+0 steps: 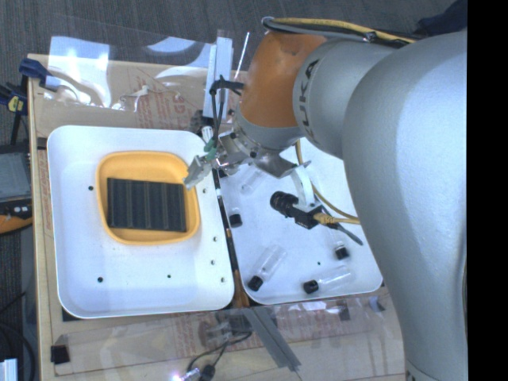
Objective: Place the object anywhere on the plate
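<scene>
A yellow plate [147,169] with a dark ridged centre lies in the left white bin [119,292]. Several small clear vials with black caps lie in the right white bin [361,284], among them one [268,262] near the front and another [327,279] at the front right. My gripper [198,170] hangs over the divider between the bins, at the plate's right rim, pointing left and down. A pale slim shape shows at its tip, and I cannot make out whether it is a vial or part of the gripper.
The big grey arm with its orange band [274,78] covers the right bin's back and right side. A black connector with a yellow cable [292,207] hangs over that bin. Clear plastic wrap [119,94] lies behind the left bin.
</scene>
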Controlling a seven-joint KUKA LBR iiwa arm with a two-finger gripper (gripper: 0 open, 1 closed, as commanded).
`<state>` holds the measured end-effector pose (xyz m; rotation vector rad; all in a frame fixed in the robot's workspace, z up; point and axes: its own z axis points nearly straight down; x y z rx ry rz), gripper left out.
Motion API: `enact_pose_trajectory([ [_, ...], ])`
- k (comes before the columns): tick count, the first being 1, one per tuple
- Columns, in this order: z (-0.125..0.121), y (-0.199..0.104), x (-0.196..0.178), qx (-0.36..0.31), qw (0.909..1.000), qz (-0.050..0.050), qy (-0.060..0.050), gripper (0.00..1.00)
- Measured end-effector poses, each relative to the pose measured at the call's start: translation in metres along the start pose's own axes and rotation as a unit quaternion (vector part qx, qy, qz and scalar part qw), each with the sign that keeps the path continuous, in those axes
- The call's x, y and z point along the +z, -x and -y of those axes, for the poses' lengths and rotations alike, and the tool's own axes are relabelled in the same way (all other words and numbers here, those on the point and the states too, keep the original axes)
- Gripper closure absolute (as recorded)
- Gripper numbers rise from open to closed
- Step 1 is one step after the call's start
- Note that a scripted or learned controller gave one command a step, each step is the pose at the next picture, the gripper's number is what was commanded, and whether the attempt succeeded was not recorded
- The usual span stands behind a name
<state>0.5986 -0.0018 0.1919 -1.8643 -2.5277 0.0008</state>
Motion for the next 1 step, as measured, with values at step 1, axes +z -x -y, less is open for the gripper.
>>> enact_pose_trajectory([
  [1,-0.0027,0.0051,-0.0200,-0.006,1.0000,0.000,-0.001,0.00],
])
